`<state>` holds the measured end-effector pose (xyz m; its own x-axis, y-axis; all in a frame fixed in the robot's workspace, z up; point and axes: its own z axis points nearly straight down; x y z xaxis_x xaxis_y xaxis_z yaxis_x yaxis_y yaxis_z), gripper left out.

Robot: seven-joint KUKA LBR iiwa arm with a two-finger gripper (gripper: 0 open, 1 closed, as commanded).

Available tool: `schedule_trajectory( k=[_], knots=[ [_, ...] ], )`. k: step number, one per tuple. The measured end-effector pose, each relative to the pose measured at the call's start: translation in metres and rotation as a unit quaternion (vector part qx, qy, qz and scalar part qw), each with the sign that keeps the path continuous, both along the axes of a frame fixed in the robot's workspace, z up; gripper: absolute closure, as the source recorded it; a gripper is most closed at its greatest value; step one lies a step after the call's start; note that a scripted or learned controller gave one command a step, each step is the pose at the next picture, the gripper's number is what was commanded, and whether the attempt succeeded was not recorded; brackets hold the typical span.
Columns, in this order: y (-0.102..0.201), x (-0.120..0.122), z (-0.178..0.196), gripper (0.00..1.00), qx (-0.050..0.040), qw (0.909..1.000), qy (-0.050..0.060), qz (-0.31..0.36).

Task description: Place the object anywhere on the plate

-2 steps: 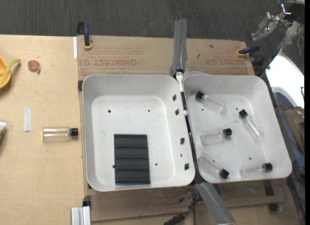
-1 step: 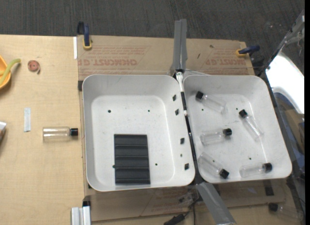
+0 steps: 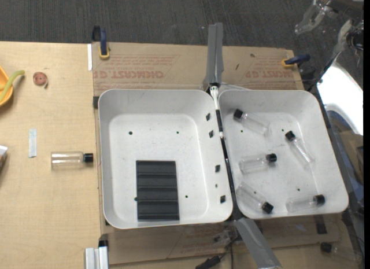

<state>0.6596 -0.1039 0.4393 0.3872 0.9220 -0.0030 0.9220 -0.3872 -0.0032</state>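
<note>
A black ribbed plate [image 3: 156,190] lies flat in the front half of the left bin [image 3: 115,146]. Several clear vials with black caps lie scattered in the right bin [image 3: 324,123]; one vial [image 3: 250,120] is near the back left, another [image 3: 256,162] lies at the middle. My gripper [image 3: 317,14] hangs high at the top right corner, beyond the back of the right bin and well away from the vials and the plate. Nothing shows in it.
Another clear vial [image 3: 70,158] lies on the bench left of the bins. A yellow item [image 3: 7,85] and a small pink disc [image 3: 39,78] sit at the far left. Clamps [image 3: 100,41] hold the cardboard behind the bins.
</note>
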Motion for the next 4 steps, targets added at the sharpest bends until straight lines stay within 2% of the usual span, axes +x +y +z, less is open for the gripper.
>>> schedule_trajectory(
  k=[1, 2, 3, 4],
  knots=[
    [-0.104, -0.001, 0.000, 0.00, -0.0003, 0.9942, 0.000, -0.108],
    [-0.037, 0.000, 0.000, 0.00, -0.0005, 0.9753, 0.001, -0.221],
    [-0.111, -0.047, 0.001, 0.00, -0.0005, 0.9630, 0.000, -0.269],
    [0.011, -0.027, 0.001, 0.00, -0.0008, 0.8994, -0.001, -0.437]
  ],
)
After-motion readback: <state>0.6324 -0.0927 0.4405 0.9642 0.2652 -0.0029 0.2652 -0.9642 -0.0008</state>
